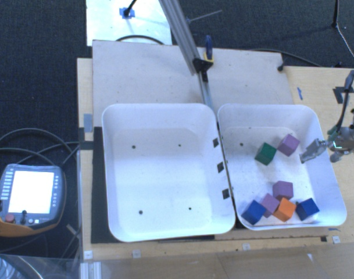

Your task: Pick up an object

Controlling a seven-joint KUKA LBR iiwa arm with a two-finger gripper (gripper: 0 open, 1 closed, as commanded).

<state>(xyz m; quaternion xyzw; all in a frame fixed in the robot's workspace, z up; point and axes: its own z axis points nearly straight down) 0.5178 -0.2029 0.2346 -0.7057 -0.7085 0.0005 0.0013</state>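
The right bin [316,121] holds several small blocks. A green cube [265,153] and a purple cube [289,145] sit near its middle. Along its front lie another purple cube [283,189], a smaller purple block [270,203], an orange cube [285,209] and two blue cubes [254,212] [307,208]. My gripper [316,151] reaches in over the right rim of this bin, just right of the upper purple cube and apart from it. I see no block in it.
The left bin [113,156] stands beside the right one. A slanted metal pole [182,31] rises behind the bins. A teach pendant [28,196] lies off the bench at the left.
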